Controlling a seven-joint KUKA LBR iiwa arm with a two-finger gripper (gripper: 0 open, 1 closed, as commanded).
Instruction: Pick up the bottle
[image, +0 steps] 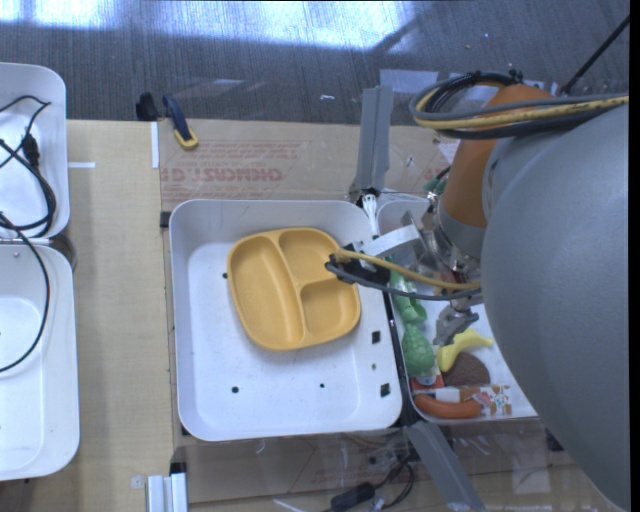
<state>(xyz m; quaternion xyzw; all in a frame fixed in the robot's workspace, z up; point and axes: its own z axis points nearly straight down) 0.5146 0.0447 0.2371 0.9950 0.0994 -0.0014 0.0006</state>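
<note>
Camera view looks down on the bench, and the big grey arm (565, 300) comes in from the right and covers most of the right bin (398, 208). Its orange band (478, 170) sits above the wrist, and the wrist points down into that bin. The gripper (456, 322) is low among the clutter there. From here I can't tell whether it is open or closed, and I see nothing clearly held in it.

The best candidate for the bottle (417, 345) is the green shape lying against the right bin's left wall, with what looks like a red end toward the front. I'm not certain of that reading. The gripper sits just beside it, on its right. A yellow banana-like piece (466, 346) lies close by, and a red item (450, 405) sits nearer the front.

To do this well, I'd say the gripper needs to shift toward the wall and line up across the bottle's narrow width, then come straight down. The wall leaves little room on that side, and the yellow piece could get caught instead.

The left bin (285, 395) holds a yellow divided plate (295, 288). A cable (385, 268) from the wrist drapes over the plate's right edge.
</note>
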